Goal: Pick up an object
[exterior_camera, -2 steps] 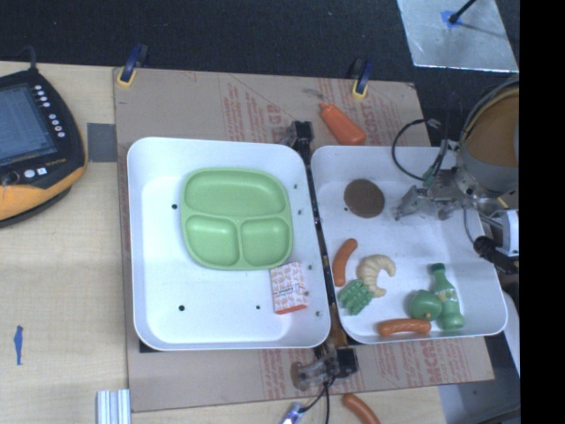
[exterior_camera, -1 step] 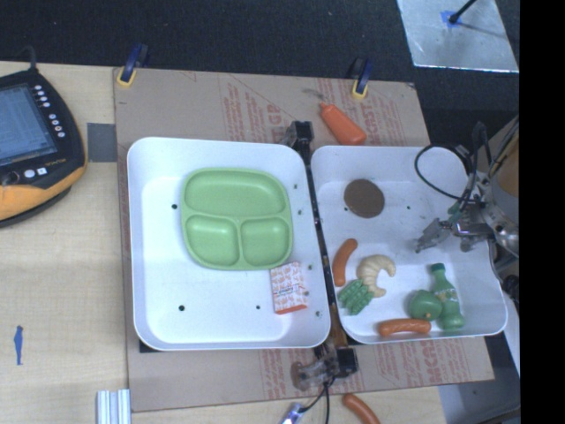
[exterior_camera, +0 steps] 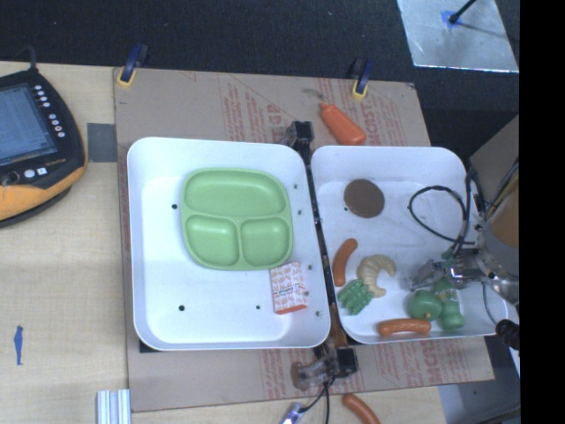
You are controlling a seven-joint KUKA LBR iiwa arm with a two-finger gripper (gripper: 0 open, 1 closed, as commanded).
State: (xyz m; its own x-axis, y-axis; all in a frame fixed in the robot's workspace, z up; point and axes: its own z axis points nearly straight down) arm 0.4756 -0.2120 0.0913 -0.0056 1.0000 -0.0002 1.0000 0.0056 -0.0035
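A: Surface first, left to right. Light wood counter (exterior_camera: 62,272). At 9 o'clock, a teach pendant (exterior_camera: 31,144) with an orange casing and a lit screen, cut by the frame edge. A blue mark (exterior_camera: 18,344) lies on the wood at 8 o'clock.

B: Under the bins?

A: A brown cardboard sheet (exterior_camera: 221,104), held along its far edge by two blue-and-yellow clamps, one at 11 o'clock (exterior_camera: 131,64), one at 12 o'clock (exterior_camera: 360,77). Beyond it, dark carpet (exterior_camera: 229,16) with a pale square patch (exterior_camera: 455,20) at 1 o'clock.

B: Left bin?

A: Left bin (exterior_camera: 150,237), white and shallow, holds a green three-section plate (exterior_camera: 237,217) near centre. A small red-and-white packet (exterior_camera: 289,287) lies just beside the plate's 5 o'clock corner.

B: Between and outside the bins?

A: An orange carrot-like toy (exterior_camera: 342,124) on the cardboard at 12 o'clock of the right bin. Another orange piece (exterior_camera: 362,407) at the bottom edge, 6 o'clock.

B: Right bin?

A: Right bin (exterior_camera: 388,159) holds a brown disc (exterior_camera: 363,198) at its 11 o'clock, a looped black cable (exterior_camera: 434,208) at 2 o'clock, an orange sausage (exterior_camera: 343,260), a cream croissant-shaped piece (exterior_camera: 377,273), a green knobbly item (exterior_camera: 354,297), a second sausage (exterior_camera: 403,328) along the near wall, and a green rounded toy (exterior_camera: 425,306).

B: Gripper?

A: Gripper (exterior_camera: 439,276) sits low at the right bin's 4 o'clock, just above the green rounded toy. Metal parts blur together; I cannot tell whether the jaws are parted or closed, nor whether they touch anything.
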